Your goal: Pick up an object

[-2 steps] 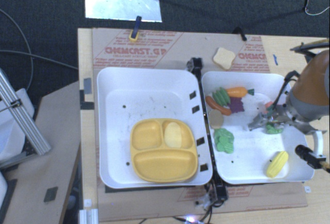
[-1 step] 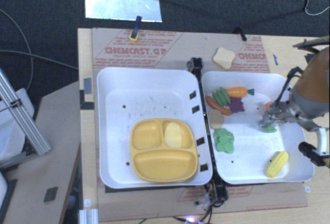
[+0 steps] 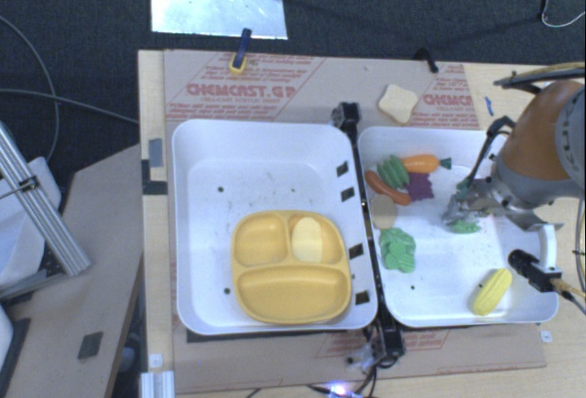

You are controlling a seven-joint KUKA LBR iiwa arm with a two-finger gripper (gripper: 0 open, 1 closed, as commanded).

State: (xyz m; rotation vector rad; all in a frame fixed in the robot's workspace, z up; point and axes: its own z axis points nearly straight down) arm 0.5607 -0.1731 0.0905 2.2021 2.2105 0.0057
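- Toy food lay scattered in the right bin [image 3: 526, 309], so the arm [image 3: 540, 149] had plenty to choose from.
- We saw the gripper [image 3: 462, 209] low inside that bin, right over a small green piece [image 3: 465, 225] — we think that piece was what it was after.
- We could not tell how the gripper's tip was set, or whether it had the green piece; it was too small and blurry.
- A yellow corn [image 3: 492, 290] lay near the front corner, well apart from the gripper.
- A leafy green toy [image 3: 398, 249] sat near the bin's left wall, and a carrot [image 3: 421, 163], a purple bit [image 3: 420, 187], a red pepper [image 3: 386, 187] and a green pod [image 3: 394, 171] were bunched at the back.
- That bunch looked hard to grab from, so going for a piece lying alone made sense to us.
- The left bin [image 3: 211, 177] held a yellow plate [image 3: 291, 266] with three parts — too wide for a small gripper, we guessed.
- A pale bread slice [image 3: 398, 102] lay on the bench outside both bins.
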